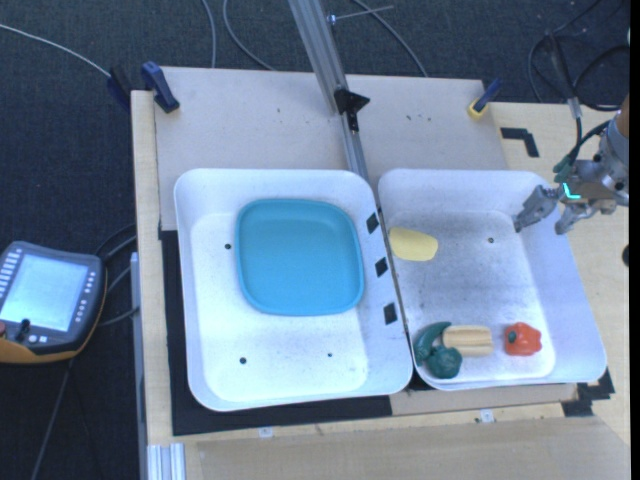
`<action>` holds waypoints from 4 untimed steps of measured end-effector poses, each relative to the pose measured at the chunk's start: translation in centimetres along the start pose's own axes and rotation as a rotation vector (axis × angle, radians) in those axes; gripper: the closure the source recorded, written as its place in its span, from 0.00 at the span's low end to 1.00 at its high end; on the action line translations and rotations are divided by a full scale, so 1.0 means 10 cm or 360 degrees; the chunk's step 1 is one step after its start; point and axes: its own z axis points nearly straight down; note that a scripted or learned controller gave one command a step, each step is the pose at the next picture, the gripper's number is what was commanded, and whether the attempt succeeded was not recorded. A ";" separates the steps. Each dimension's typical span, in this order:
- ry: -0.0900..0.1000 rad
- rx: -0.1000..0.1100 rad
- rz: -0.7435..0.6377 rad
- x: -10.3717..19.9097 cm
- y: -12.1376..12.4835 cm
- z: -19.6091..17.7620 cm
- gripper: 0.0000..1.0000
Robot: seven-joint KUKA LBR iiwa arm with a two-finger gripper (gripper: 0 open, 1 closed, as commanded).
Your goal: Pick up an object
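Nearest the camera, along the front wall of the right bin (pixel 585 313), three small things are lined up: a green piece (pixel 437 351) at the left, a tan block (pixel 468 340) touching it, and a red piece (pixel 521 339) just beside the block at the right; all three are lying on the bin floor, well apart from the tool. Farther back, a yellow piece (pixel 412 244) is seen against the left wall of the same bin, alone. The left bin (pixel 205 268) is occupied by a blue plate (pixel 299 255), laid flat near its middle; black clips (pixel 379 266) are fixed along the seam where the two bins meet. At the right bin's far right corner the tool (pixel 545 214) is held above the rim, its two fingers spread apart with nothing between them; no object is gripped; open bin floor lies between it and the pieces, and nothing stands in the way. The bins are carried on a pale wooden tabletop (pixel 250 118), over a black mat showing at the front edge; a metal post (pixel 318 43) is slanted across the far side, with a blue clamp (pixel 160 86) at the far left corner and a yellow clamp (pixel 484 99) at the far right. To the left, a pendant (pixel 45 298) with a lit screen is lying on dark carpet (pixel 70 148); cables (pixel 200 8) are looped across the carpet beyond the tabletop.
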 end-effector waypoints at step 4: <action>0.0002 0.0007 0.0000 -0.05 -0.01 1.45 0.00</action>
